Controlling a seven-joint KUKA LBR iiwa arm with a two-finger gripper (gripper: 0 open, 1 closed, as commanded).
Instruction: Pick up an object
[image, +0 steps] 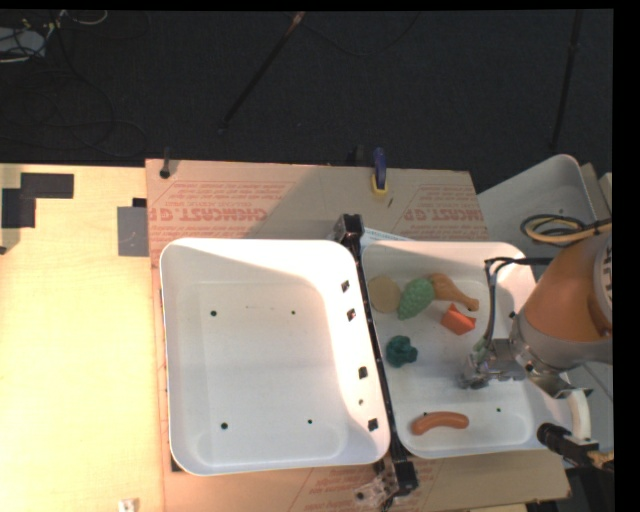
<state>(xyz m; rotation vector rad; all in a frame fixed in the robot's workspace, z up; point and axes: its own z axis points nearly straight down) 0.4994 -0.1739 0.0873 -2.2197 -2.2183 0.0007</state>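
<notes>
**A:** Where is the gripper (481, 374) sitting?

**B:** Low over the floor of the right bin (520, 432), toward its right side, with the orange band (566, 296) of the arm bulking above and to the right of it. It's small and dark against the white, and I cannot tell whether the jaws are apart or together; nothing shows between them.

**A:** What lies around the jaws?

**B:** Nearest is the sausage (440, 422), lying flat below and a little left of them, near the bin's front wall. Straight left, close to the divider, is a dark green lump (401, 350). Up and slightly left sits a small red-orange block (458, 321), and just beyond it an orange drumstick-shaped piece (452, 291). Touching or nearly touching that is a light green leafy toy (416, 297), with a tan round piece (384, 293) beside it.

**A:** Anything in the way?

**B:** A black cable (490, 300) hangs down just above the jaws, between them and the red-orange block. The objects themselves all lie apart from the jaws.

**A:** And the left bin (200, 445)?

**B:** Well off to the left of the jaws, past the black clips (352, 315) joining the two bins.
</notes>
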